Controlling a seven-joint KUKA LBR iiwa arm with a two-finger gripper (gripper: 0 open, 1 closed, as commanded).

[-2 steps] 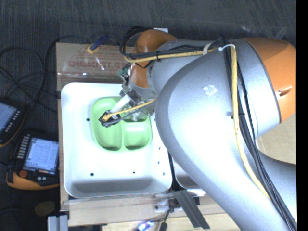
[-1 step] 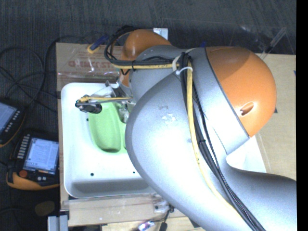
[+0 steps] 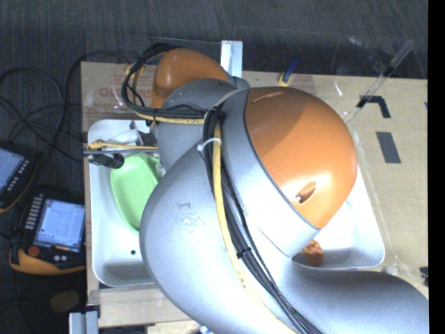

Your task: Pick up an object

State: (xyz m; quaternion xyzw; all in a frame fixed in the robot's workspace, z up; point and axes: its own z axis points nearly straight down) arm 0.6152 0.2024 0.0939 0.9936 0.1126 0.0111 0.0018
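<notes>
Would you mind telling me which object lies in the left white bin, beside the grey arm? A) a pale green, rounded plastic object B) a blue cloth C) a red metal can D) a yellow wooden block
A: a pale green, rounded plastic object lies in the left white bin, partly hidden by the grey arm.

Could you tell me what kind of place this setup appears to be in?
Probably a robotics lab or test cell: a grey and orange robot arm reaches over white bins on a bench, with a handheld control pendant and loose cables on the dark floor.
</notes>
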